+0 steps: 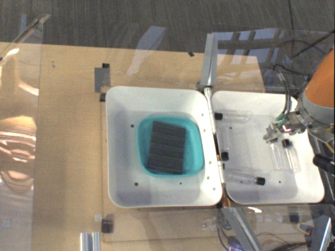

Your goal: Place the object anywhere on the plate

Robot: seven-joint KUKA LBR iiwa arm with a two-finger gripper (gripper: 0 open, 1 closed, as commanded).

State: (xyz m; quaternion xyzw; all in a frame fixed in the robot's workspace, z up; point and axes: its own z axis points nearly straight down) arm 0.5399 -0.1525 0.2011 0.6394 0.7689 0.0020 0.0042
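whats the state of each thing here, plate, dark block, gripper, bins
plate: teal, sits in the left bin, carries the block
dark block: ridged, lies flat on the plate
gripper: over the right bin
left bin: holds the plate
right bin: under the gripper

Even bright light, soft shadows inside the white bins, warm glare patches at left, mild overall blur

The arm was cut off at the right edge, and its gripper was too small to read.
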